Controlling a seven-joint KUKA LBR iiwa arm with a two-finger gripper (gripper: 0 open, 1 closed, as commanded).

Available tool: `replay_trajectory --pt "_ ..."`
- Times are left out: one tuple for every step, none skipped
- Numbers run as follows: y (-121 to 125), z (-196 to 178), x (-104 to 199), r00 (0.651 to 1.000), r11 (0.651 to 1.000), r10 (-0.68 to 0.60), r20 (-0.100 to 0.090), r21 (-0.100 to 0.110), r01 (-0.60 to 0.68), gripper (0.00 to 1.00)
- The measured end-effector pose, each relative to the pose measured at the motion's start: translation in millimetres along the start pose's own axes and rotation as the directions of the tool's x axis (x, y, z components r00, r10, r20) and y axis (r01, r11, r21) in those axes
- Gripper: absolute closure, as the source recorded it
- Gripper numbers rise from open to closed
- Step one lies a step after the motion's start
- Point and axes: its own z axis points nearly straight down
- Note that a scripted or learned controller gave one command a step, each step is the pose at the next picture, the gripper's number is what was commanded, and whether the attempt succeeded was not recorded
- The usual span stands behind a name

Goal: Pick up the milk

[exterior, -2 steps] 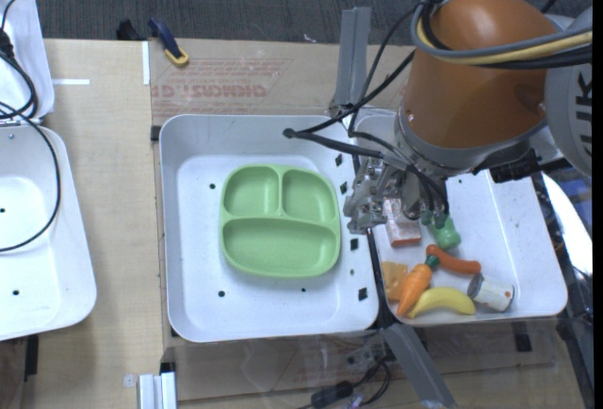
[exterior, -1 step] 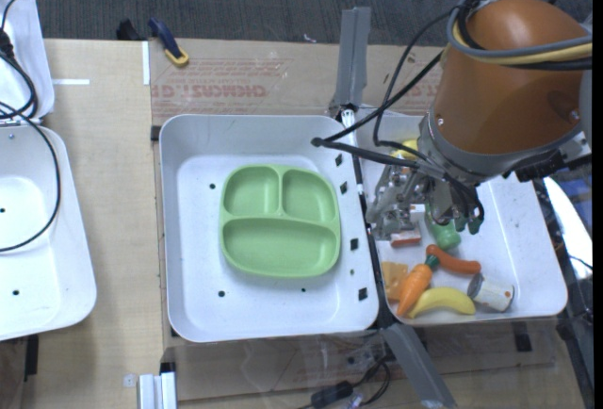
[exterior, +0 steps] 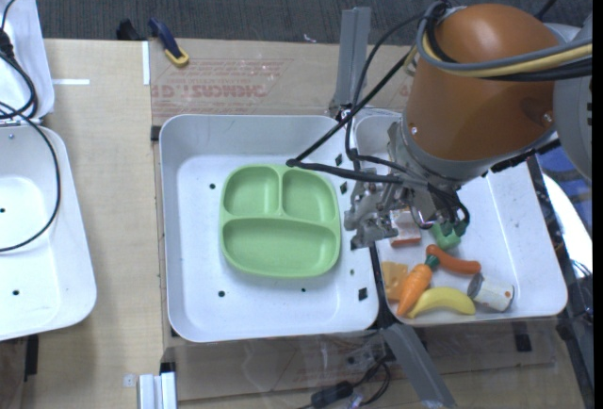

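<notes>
milk [exterior: 407, 230] – we saw only a white-and-red sliver in the right bin [exterior: 528, 209], its long axis unreadable | gripper [exterior: 375, 220] hung over the divide between bins, the milk just right of its tips | jaws – we could not tell | green divided plate [exterior: 281, 220] lay in the left bin [exterior: 188, 209]

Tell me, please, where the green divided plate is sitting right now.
The green divided plate lies flat in the left bin, near its middle, just left of the gripper and the toy food in the right bin.
</notes>
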Motion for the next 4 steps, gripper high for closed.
replay_trajectory --pt "-13.2 17.8 -15.9 1.000 1.000 0.029 0.001 0.000 -0.029 1.00" --pt "-55.5 49.0 -36.3 0.986 0.986 0.164 0.001 0.000 -0.164 1.00" --pt "-0.6 -42.8 -22.5 0.997 0.997 0.081 0.004 0.000 -0.081 1.00" --pt "-44.4 -42.6 -29.4 0.998 0.998 0.057 0.003 0.001 -0.057 1.00"
